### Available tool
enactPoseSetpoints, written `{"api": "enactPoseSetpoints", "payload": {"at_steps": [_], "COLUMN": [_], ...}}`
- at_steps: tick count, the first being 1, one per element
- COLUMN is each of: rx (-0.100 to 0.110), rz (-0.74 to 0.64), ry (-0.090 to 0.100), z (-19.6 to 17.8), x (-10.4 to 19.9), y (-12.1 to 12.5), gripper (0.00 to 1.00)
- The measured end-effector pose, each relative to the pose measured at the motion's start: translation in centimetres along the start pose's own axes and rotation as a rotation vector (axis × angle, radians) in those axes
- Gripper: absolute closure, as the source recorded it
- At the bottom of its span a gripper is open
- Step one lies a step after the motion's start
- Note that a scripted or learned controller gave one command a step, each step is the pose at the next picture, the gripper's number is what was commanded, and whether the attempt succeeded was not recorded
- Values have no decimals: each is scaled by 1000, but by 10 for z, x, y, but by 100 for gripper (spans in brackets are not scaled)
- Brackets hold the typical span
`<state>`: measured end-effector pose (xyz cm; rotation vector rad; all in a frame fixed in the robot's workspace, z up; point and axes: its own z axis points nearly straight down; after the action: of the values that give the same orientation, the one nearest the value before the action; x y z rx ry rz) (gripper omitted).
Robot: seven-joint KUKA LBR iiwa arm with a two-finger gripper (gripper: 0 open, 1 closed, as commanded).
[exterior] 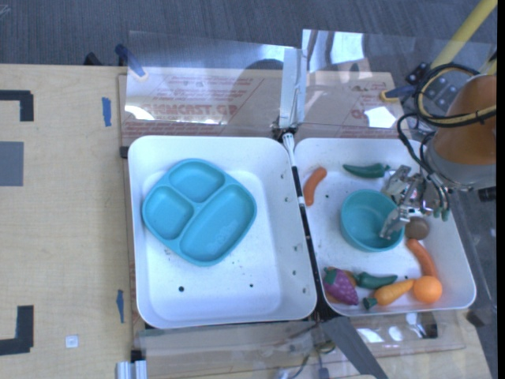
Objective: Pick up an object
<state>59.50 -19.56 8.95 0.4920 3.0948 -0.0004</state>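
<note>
The pincer [401, 208] hangs over the blue bowl [369, 220] in the right bin [465, 290]; its grip I can't tell. Toy vegetables lie around. The left bin [268, 290] holds a divided plate [199, 211].

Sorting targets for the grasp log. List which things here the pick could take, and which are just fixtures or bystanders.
Pick candidates, all in the right bin:
blue bowl
orange chili
green pepper
brown ball
carrot
orange fruit
purple grapes
gripper above the bowl's rim

Not in play:
left bin
blue divided plate
</note>
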Motion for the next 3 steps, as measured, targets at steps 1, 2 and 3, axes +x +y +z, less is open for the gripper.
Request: {"api": "enactPoseSetpoints", "payload": {"at_steps": [1, 2, 3], "rx": [-11, -22, -4], "rz": [140, 297, 384], "ry": [2, 0, -8], "z": [1, -2, -2], "x": [-5, 31, 38], "y": [-9, -19, 69], "gripper": [0, 0, 0]}}
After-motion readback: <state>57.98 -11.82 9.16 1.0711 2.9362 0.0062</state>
